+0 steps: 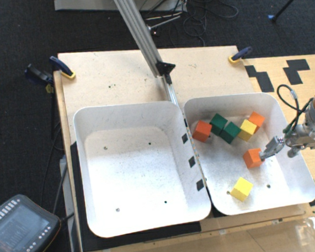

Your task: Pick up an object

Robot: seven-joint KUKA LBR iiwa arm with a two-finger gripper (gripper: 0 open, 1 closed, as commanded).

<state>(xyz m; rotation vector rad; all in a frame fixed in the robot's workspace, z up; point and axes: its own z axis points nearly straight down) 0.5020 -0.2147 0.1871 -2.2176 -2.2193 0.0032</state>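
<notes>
The right bin (299, 184) holds several small blocks. An orange block (252, 158) lies right of the bin's middle. My gripper (269, 150) reaches in from the right, and its tip sits right beside this block's right side, touching or nearly so. A yellow block (241, 189) lies alone nearer the front. Along the back lie an orange block (202, 130), two green blocks (219, 123) (230, 133), a yellow block (247, 129) and another orange block (256, 120).
The left bin (88, 157) sits beside the right one, their walls meeting at the middle. A slanted metal pole (140, 33) rises from the back of the divide. Blue and yellow clamps (60, 67) (239, 55) grip the board's back corners.
</notes>
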